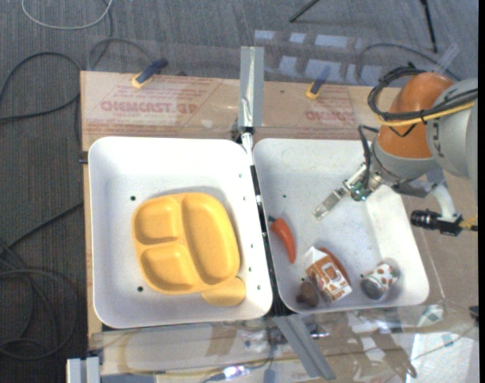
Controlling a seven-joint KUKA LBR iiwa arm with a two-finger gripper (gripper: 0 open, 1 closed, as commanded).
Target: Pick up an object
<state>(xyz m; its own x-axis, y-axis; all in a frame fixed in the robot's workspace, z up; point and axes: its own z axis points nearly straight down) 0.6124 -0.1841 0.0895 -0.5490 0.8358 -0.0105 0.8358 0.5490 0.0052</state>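
In the right bin, four small things lie loose near the front: an orange pepper by the left wall, a brown lump, an orange-and-white carton touching it, and a patterned cup on its side toward the right. None is chosen yet. The hand hangs tilted over bare floor farther back, holding nothing; how wide it stands cannot be told. The arm reaches in from the right. The left bin holds a yellow tray.
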